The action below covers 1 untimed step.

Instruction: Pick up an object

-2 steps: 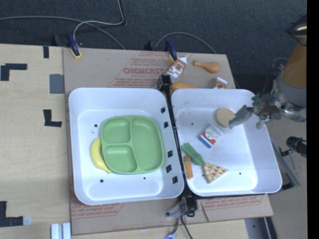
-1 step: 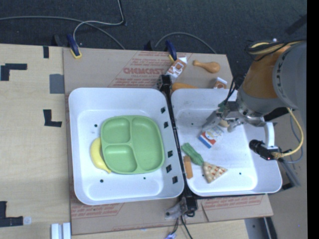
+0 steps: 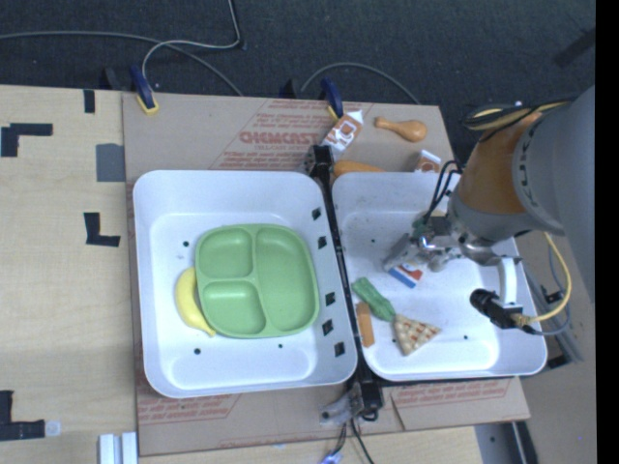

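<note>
Here the grey arm is seen reaching into the right-hand white bin, its jaws lowered close over the bin floor. Whether the jaws are apart or together cannot be told from above, and nothing is seen held between them.

Just beside the jaws, on the side toward the bench's front edge, a small white packet with red and blue markings is found lying flat. Whether it is touched by the jaws cannot be made out. Its long axis is set at a slant, running away from the arm's side toward the jaws' left as pictured. It is judged the nearest candidate for the pick, so only a short shift forward and down would be called for, with the jaws turned across the packet's narrow width.

Farther out from the jaws in the same direction, a green vegetable piece, an orange stick and a pizza slice are scattered, apart from the packet. Well away, in the other bin, a green divided plate and a banana are left lying.
</note>
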### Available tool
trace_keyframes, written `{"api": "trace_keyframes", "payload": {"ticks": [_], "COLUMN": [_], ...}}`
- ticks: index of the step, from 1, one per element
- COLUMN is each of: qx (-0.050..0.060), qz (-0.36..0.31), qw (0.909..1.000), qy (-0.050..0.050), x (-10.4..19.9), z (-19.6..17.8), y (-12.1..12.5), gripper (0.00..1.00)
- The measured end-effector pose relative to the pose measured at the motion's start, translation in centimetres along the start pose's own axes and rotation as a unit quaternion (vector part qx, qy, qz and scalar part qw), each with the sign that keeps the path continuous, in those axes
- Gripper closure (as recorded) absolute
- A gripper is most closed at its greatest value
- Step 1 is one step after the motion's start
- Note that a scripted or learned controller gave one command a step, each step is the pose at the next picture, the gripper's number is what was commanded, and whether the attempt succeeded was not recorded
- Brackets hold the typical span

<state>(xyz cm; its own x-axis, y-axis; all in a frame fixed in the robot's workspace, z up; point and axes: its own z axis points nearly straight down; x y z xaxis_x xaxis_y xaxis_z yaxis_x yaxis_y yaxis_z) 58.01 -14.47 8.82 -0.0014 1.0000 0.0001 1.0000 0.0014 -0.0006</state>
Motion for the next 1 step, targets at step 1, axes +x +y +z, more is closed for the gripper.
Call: {"api": "trace_keyframes", "payload": {"ticks": [1], "qx": [-0.003], "qz": [-0.001], "qw": [1.0], "qy": [-0.001], "x": [3.5], "z": [0.18], "y": [3.41], "gripper": [0.0]}}
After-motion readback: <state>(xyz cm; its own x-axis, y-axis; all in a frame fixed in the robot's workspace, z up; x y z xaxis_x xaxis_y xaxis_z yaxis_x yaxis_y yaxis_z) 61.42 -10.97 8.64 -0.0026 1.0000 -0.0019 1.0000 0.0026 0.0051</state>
